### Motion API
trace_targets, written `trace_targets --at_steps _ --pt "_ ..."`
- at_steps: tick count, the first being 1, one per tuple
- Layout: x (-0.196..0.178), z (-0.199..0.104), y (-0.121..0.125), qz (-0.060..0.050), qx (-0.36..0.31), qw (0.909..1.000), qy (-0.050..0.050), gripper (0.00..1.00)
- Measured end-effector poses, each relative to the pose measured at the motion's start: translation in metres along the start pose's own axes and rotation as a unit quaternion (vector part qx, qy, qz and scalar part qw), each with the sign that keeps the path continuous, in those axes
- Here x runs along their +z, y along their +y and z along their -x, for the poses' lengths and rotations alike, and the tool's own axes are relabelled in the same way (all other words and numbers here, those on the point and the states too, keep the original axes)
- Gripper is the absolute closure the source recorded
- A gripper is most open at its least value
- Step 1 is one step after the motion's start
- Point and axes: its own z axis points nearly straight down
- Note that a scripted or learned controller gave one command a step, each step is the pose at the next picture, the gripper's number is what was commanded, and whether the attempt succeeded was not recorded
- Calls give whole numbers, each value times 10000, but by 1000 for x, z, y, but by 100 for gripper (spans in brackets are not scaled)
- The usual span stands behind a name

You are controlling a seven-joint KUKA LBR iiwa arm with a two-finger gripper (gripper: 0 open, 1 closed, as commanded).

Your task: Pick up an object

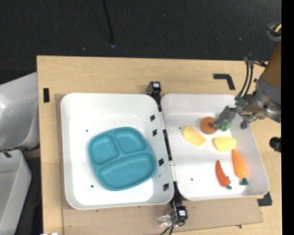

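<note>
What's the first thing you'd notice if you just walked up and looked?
Probably the big blue plastic plate with three compartments, alone in the left white bin. Next, the bright toy food in the right white bin: two yellow pieces, an orange carrot, a red pepper, and a round orange piece beside the gripper.

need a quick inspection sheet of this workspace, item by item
surface: wooden bench bearing the left bin and the right bin, side by side.
job's things: in the right bin, a round orange toy, two yellow pieces, an orange carrot and a red pepper.
clutter: a blue divided plate in the left bin.
grippers: end effector low over the right bin, beside the round orange toy; finger state unreadable.
cables: dark cables along the arm; a thin cable on the dark floor.
surroundings: white container left of the bench.
</note>
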Motion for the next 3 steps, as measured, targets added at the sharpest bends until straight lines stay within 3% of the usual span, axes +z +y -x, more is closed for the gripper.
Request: trace_targets --at_steps 1,3 --pt "-7 0 2 61 -11 10000 -8 0" --pt "94 15 12 40 0 10000 -14 0"
